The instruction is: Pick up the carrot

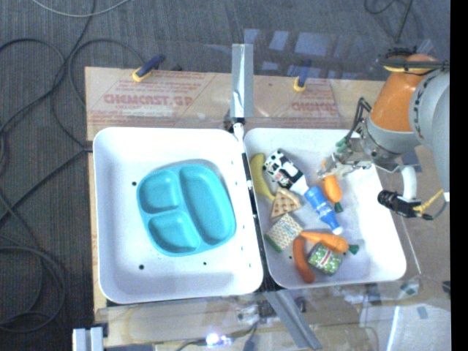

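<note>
— What sort of place?
— Looks like a robotics lab or test cell. Grey carpet floor point(183, 20) strewn with loose black cables point(29, 196). Plywood bench top point(168, 97) with stencilled lettering, held by yellow-handled clamps point(146, 67).
— Anything else pointing that way?
— Two shallow white bins point(110, 218) set side by side on the bench, left one holding a blue divided tray point(188, 207), right one heaped with toy food point(303, 210). Grey industrial arm with orange band point(398, 101) reaching in from the right. Bare metal frame rails point(239, 79) around the bench.
</note>
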You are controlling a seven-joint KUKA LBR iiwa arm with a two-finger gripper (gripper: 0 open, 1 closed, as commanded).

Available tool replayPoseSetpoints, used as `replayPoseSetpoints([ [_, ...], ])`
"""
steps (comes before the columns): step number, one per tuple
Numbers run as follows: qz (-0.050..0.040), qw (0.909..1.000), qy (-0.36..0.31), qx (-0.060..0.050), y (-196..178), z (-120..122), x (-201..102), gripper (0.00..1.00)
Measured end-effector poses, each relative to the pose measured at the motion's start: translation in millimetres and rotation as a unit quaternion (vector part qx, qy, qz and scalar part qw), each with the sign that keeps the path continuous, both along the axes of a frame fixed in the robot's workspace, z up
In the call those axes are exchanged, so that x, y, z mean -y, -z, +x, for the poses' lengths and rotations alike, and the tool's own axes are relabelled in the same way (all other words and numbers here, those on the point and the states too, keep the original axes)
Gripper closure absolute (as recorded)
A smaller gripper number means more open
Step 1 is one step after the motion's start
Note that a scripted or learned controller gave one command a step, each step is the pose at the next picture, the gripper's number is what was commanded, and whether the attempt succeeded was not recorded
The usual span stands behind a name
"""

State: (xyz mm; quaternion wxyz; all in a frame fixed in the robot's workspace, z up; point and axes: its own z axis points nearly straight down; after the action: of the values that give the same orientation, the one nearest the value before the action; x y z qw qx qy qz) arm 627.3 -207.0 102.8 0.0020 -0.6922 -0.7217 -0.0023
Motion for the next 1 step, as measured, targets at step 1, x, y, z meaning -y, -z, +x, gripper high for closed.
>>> replayPoseSetpoints([
  [1,-0.0022,0.9988,-0.048,0.000,-97.4,-2.9,-98.6,1.00],
])
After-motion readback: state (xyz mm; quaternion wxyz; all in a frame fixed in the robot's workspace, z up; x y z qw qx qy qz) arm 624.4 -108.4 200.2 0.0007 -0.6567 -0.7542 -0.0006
